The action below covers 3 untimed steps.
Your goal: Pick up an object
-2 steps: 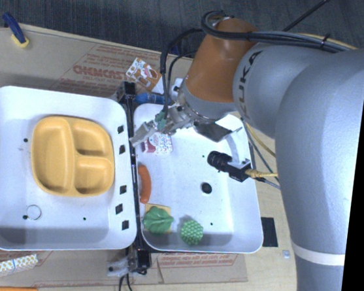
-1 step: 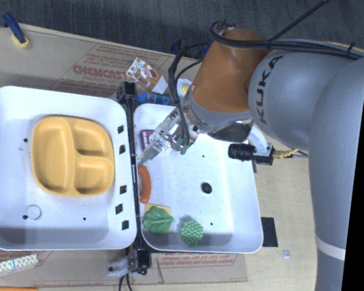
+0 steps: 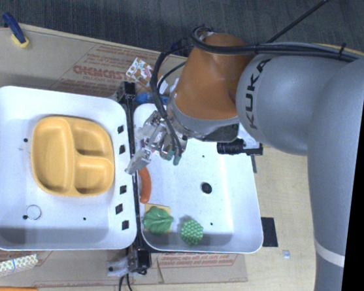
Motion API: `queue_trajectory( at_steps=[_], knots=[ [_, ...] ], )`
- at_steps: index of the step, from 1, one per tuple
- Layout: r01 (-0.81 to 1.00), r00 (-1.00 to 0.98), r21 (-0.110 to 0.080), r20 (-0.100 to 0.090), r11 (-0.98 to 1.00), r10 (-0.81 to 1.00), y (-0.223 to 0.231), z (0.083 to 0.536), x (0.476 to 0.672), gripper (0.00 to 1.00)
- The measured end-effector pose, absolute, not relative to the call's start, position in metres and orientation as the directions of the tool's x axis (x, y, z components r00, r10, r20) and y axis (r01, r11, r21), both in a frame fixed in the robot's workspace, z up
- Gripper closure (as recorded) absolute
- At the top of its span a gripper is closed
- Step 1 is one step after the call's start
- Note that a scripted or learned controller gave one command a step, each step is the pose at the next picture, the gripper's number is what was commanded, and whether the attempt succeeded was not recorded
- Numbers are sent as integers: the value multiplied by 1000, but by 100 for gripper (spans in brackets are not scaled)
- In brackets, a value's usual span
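Two white bins sit side by side on your counter. Your end effector hangs over the right bin's left edge; whether it grips anything, you cannot tell. Just below it lies an orange carrot-like piece, with two green objects beyond that.

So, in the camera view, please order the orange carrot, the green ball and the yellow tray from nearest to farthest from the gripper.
From the gripper:
1. Orange carrot, just below it, by the right bin's left wall.
2. Green ball, at the right bin's near edge.
3. Yellow tray, in the left bin.
The ball and tray are nearly equal.
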State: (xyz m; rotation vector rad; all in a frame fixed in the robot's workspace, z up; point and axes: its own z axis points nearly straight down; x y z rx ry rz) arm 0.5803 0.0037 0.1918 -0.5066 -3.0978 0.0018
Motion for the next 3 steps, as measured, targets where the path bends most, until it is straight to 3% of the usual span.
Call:
queue_trajectory(
  at_steps=[1,2,3],
  knots=[
    [155,-988,-1,3,988,155,8,192,502,0],
    [-82,-997,0,-1,997,-82,1,192,546,0],
    [-179,-984,0,2,984,-179,14,192,523,0]
  ],
)
